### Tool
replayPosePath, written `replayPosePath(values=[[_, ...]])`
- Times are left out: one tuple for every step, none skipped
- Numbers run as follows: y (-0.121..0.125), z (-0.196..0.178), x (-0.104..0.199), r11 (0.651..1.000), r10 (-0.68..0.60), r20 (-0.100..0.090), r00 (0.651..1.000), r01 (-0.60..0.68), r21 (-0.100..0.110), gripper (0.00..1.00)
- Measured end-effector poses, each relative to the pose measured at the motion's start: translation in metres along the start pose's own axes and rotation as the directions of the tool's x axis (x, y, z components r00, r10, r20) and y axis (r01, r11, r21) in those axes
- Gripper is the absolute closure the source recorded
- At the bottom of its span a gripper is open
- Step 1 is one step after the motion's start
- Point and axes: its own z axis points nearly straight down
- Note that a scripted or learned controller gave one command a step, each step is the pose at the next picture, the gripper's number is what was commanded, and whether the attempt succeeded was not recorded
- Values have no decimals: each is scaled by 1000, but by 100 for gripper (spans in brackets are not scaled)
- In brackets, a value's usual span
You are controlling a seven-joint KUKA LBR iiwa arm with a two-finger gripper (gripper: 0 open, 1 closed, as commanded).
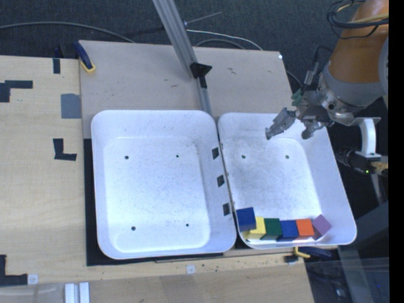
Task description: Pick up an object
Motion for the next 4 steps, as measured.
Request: replayPosePath(values=[[-13, 99, 39, 1000, -1, -1, 1000, 1, 9, 0], [-39, 95, 91, 1000, -4, -2, 1000, 4, 4, 0], [-75, 95, 150, 1000, -5, -2, 1000, 5, 5, 0], [-74, 85, 147, 1000, -1, 0, 1000, 1, 4, 100]])
